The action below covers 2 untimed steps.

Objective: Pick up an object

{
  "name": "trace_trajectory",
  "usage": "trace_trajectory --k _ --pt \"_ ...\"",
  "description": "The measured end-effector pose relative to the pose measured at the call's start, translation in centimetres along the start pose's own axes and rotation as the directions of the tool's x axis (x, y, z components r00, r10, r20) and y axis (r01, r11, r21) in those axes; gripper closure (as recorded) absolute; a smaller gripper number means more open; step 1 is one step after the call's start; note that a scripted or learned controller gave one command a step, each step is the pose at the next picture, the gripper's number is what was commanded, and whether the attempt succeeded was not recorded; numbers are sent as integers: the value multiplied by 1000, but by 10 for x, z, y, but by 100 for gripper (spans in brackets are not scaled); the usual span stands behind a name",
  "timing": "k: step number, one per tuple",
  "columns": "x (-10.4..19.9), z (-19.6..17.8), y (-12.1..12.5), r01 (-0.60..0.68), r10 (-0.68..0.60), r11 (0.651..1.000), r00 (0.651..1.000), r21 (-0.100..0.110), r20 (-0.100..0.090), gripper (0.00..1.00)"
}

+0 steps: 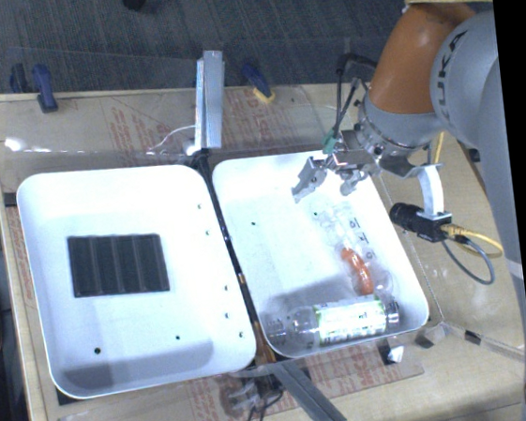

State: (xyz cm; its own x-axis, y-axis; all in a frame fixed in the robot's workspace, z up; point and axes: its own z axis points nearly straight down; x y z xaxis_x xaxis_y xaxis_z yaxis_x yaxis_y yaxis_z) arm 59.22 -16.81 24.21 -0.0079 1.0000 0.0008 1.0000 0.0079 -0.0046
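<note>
Grey arm (473,68), orange band, pale metal tool (330,176), black cables

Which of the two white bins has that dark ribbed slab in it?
The left bin, farther from the arm. The dark ribbed slab lies flat there, while the right bin holds a clear bottle and orange-tipped packet.

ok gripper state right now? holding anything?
Gripper: open, holding nothing, above the far end of the right bin; the clear bag and the bottle lie nearer the camera in that bin.
</note>
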Motion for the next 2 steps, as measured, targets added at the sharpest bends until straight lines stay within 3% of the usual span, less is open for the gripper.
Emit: trace_trajectory --k 1,2 --pt "-40 29 -68 38 -38 999 999 -1 1 0" --pt "-42 36 -57 61 -61 998 998 -4 3 0"
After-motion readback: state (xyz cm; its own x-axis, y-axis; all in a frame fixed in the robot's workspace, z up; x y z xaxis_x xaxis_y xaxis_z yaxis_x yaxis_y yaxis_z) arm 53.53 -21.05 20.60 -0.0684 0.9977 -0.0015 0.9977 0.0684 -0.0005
